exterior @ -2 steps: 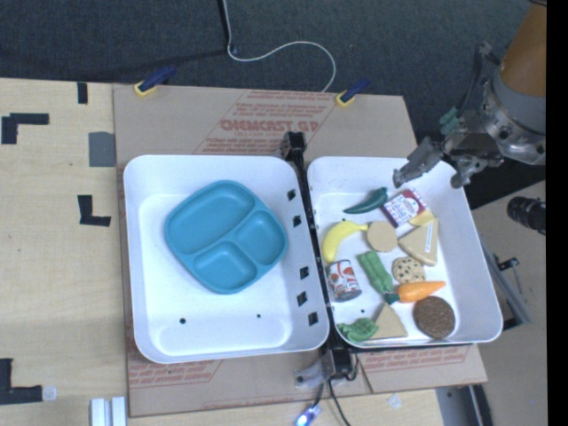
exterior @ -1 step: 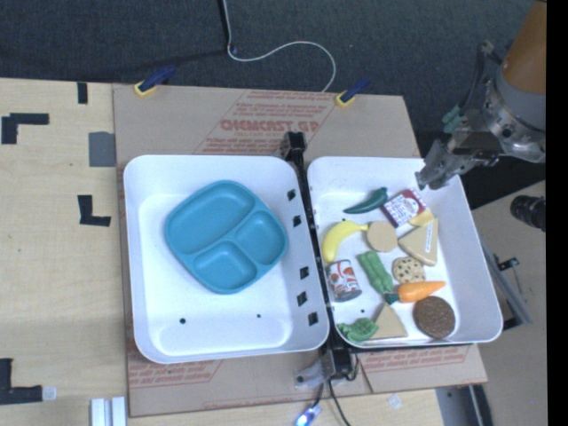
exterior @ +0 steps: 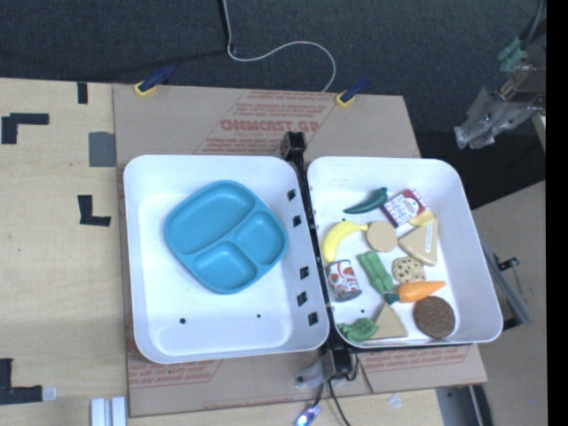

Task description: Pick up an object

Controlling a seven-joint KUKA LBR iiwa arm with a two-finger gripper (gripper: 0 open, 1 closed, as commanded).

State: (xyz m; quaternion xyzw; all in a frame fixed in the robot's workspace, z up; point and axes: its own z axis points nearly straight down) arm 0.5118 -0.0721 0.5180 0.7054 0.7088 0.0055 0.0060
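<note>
I see the gripper (exterior: 484, 124) up at the far right, well apart from both bins and off the bench; I cannot tell its state from here. The right bin (exterior: 470, 204) holds the toy food: a banana (exterior: 340, 236), a carrot (exterior: 420, 290), a can (exterior: 343, 279). The left bin (exterior: 142, 238) holds a blue plate (exterior: 225, 235).
</note>
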